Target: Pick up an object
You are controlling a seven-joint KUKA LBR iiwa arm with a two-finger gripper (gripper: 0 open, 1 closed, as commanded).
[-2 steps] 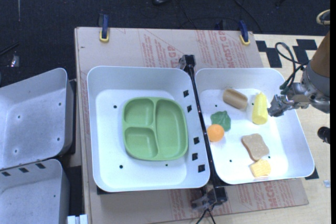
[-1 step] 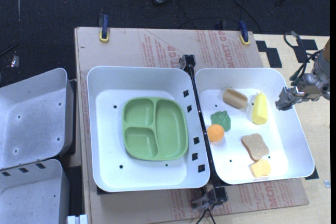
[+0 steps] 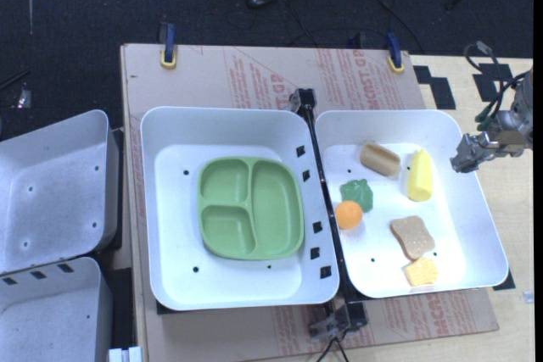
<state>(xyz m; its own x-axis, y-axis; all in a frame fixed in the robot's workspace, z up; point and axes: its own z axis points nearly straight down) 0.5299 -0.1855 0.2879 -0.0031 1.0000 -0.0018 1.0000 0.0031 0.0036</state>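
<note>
A: We're looking down on the table (image 3: 221, 80), 2 white bins side by side. The left bin (image 3: 170, 140) carries a green divided tray (image 3: 252, 208) with 3 compartments, sitting flat near the middle.

B: And the right bin (image 3: 441, 131) has the goods. I count 6 pieces: a tan bread roll (image 3: 379, 158) at the top, a yellow piece (image 3: 419, 175) just right of it, a green item (image 3: 357, 194) with an orange ball (image 3: 349, 215) touching its lower edge.

A: Lower down, a brown toast slice (image 3: 412, 236), and a yellow cracker-like square (image 3: 422, 271) just below it.

B: Where's the gripper (image 3: 468, 157)?

A: At the right bin's right rim, level with the yellow piece but apart from it. Nothing shows between its fingers.

B: Spread or pressed together?

A: Too small and blurred at that edge; I can't tell.
</note>
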